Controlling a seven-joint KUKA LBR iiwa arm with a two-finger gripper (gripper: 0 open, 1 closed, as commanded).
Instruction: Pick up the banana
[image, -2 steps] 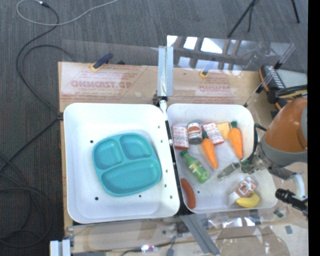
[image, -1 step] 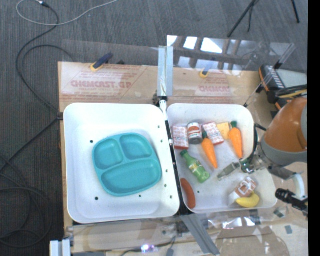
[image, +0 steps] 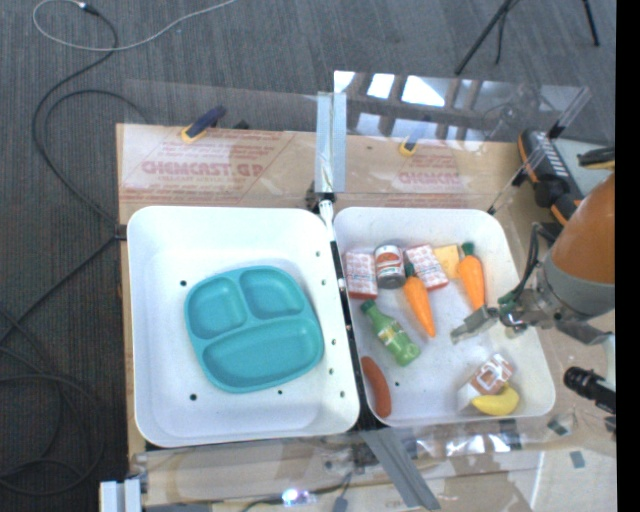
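Note:
The yellow banana (image: 497, 403) lies in the near right corner of the right bin (image: 440, 410), touching a small brown-and-white box (image: 492, 375) just behind it. My gripper (image: 482, 320) hangs over the right side of this bin, a little way behind the banana and the box, with nothing visibly held. The grey arm with its orange band (image: 590, 250) comes in from the right edge.
The right bin also holds two carrots (image: 420, 305) (image: 472, 280), a green bottle (image: 392, 335), a red sausage (image: 377, 385), a small can (image: 389, 265) and red-and-white cartons (image: 359, 274). In the left bin (image: 150, 300) sits a teal divided plate (image: 255, 325).

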